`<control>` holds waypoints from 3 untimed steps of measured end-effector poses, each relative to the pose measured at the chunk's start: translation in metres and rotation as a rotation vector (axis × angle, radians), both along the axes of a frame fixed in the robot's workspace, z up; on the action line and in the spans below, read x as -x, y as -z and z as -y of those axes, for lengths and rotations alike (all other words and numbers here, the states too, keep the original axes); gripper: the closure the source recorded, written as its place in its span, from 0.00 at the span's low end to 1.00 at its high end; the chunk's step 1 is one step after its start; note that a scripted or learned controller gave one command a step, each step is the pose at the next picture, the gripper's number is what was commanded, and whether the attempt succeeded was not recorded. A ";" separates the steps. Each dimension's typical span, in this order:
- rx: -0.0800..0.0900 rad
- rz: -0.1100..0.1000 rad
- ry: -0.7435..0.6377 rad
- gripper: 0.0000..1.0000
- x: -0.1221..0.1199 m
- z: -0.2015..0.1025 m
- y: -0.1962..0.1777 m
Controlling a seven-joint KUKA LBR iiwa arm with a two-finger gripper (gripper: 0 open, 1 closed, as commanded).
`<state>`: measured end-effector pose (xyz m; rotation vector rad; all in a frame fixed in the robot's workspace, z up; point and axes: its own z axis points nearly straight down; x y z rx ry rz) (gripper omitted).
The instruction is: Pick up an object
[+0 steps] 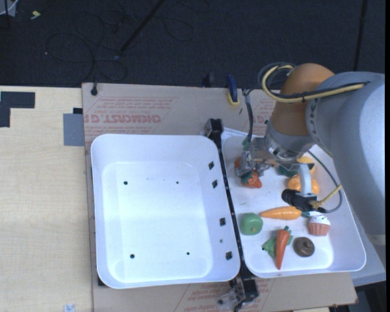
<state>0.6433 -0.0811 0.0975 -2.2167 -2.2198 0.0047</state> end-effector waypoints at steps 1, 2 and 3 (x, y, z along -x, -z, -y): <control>-0.001 0.013 -0.003 1.00 -0.003 -0.053 -0.096; -0.003 0.003 -0.005 1.00 0.000 -0.133 -0.092; -0.004 0.002 -0.008 1.00 0.001 -0.243 -0.095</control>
